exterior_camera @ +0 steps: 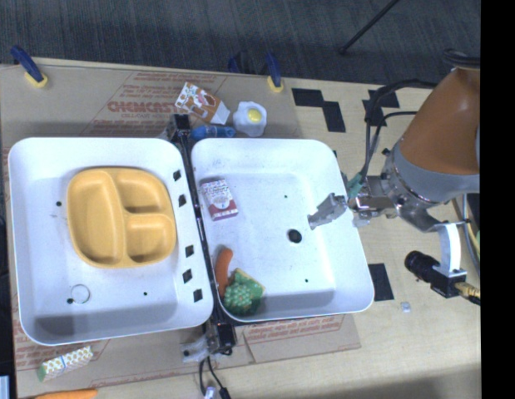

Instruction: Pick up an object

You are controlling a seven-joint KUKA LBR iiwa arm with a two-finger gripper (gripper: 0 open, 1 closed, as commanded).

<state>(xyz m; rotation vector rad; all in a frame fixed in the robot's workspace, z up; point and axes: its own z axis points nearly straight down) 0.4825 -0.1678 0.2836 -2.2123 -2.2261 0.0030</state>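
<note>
Presently the candidate objects lie in the right bin [324,152]: a small flat packet [218,198] with a dark red label near the left wall, and, in the near left corner, a toy carrot [224,264] touching a green leafy toy [241,293]. The packet looks light and thin, lying flat, so it is judged hard to pinch except across its short edges; the carrot appears rigid and light, best taken across its middle. The green item looks soft and should yield to a grip. The hand [324,212] hangs over the right side of this bin, well apart from all three; whether it is wide or narrow cannot be told, and nothing is seen held in it. The left bin [24,223] carries a yellow divided tray [121,216]. The packet's print is illegible.
</note>
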